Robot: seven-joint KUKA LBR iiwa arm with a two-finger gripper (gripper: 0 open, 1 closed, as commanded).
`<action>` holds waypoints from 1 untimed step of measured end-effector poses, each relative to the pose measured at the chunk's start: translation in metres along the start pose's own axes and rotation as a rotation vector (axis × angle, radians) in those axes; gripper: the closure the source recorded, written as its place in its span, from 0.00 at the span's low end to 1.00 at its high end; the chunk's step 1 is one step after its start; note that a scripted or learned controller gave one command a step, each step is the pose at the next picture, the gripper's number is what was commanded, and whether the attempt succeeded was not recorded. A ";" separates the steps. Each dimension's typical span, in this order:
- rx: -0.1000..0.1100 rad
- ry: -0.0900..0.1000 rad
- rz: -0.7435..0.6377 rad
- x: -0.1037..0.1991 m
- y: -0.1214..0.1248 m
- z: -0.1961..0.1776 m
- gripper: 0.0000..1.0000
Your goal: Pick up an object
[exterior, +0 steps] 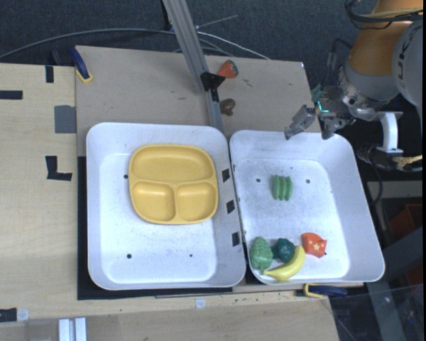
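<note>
My gripper (311, 127) hangs over the back rim of the right bin (341, 155), open, with nothing between its fingers. Below it in the bin's middle lies a small green ribbed vegetable (281, 187). In the near part of the same bin sit a light green leafy piece (260, 253), a dark green piece (283, 249), a yellow banana (290, 266) and a red strawberry-like piece (314, 244), clustered close together.
The left bin (106, 212) holds a yellow three-compartment plate (174, 183). A grey metal post (188, 30) rises behind the bins, with a small orange object (228, 68) and a brown one (228, 106) on the bench near it.
</note>
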State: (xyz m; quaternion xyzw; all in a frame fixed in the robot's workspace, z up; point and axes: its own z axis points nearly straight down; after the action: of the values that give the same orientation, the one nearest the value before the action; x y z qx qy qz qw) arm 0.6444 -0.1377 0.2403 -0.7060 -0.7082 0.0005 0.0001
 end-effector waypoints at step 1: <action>0.000 0.000 0.000 0.000 0.000 0.000 0.00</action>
State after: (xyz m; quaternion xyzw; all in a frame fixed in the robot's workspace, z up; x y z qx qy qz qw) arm 0.6444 -0.1378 0.2403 -0.7060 -0.7082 0.0006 0.0001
